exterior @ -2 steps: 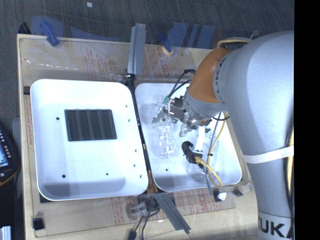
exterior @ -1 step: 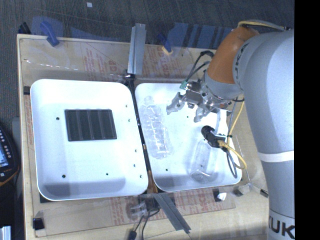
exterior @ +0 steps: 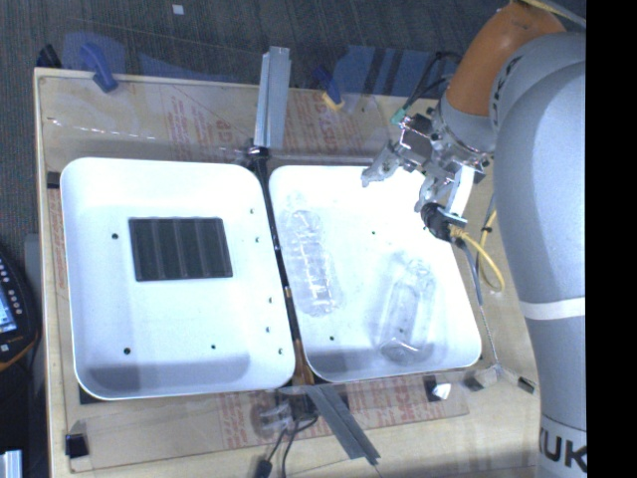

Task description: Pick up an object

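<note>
Nearest the camera, the front edge of the bench [exterior: 398, 421] carried a metal bracket [exterior: 338, 421] between the two bins. In the right bin [exterior: 343, 366], one clear plastic bottle [exterior: 403, 307] lay near the front right corner, and a second clear bottle [exterior: 311, 252] lay along the left wall, the two well apart. The left bin [exterior: 90, 357] held only a dark ribbed panel [exterior: 181, 248] toward its back half. Farthest off, at the back right corner of the right bin, the gripper [exterior: 413, 167] hung above the rim, away from both bottles and with nothing between its fingers; whether they were spread or closed could not be made out. No object had been picked up yet. The likely trouble was the bottles themselves: clear, round and lying flat, they could be poorly located, roll away or slip from a pinch. The one by the wall left little room for a finger on that side.
</note>
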Controlling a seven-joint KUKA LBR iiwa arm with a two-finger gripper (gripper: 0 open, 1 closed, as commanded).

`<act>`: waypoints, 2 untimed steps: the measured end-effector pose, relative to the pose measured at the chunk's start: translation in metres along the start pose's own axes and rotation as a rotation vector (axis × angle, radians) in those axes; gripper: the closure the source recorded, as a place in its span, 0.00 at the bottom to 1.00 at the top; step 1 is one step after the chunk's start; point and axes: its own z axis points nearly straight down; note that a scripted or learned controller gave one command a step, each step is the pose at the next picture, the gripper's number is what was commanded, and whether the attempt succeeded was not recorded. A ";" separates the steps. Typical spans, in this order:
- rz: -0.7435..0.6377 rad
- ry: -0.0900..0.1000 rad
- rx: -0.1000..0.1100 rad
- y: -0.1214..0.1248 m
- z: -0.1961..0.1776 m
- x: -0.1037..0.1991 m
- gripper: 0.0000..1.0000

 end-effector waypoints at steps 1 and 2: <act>0.027 0.000 -0.001 0.013 -0.103 0.016 0.00; -0.055 -0.001 0.003 0.017 -0.035 0.009 0.00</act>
